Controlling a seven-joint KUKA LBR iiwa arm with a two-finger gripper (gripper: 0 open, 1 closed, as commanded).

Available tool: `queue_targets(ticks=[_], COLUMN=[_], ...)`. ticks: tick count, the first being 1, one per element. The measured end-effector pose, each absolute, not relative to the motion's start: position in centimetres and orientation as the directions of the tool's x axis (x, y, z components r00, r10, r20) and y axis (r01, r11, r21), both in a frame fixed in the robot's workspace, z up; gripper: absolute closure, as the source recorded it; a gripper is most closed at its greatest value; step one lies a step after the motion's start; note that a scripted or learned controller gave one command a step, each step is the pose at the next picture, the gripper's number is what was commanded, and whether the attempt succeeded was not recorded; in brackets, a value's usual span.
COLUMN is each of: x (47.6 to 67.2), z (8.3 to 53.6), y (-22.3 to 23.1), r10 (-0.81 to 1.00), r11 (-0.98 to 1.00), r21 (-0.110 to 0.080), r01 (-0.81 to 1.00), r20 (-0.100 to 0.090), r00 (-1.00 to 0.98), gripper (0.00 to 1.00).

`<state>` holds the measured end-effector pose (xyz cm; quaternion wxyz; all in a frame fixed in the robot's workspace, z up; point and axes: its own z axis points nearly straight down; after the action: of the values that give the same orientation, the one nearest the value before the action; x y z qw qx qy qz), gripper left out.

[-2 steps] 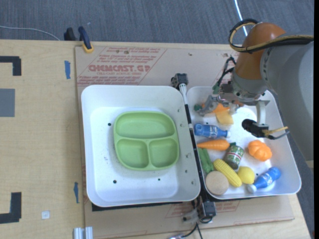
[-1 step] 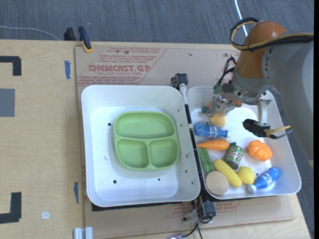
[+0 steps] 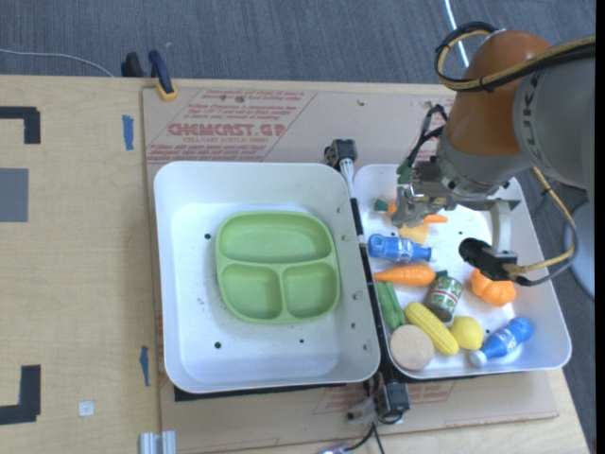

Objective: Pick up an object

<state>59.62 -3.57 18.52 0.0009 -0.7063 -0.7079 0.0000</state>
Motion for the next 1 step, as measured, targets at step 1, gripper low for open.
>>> queue_targets(ticks=[1], x=[59.59], z=[18.47], y=[-3.61], r10=[1.000], r11=[0.002], r21=[-0.002], r01=[1.000], r20=[0.001], r00=[-0.002], gripper=[0.00])
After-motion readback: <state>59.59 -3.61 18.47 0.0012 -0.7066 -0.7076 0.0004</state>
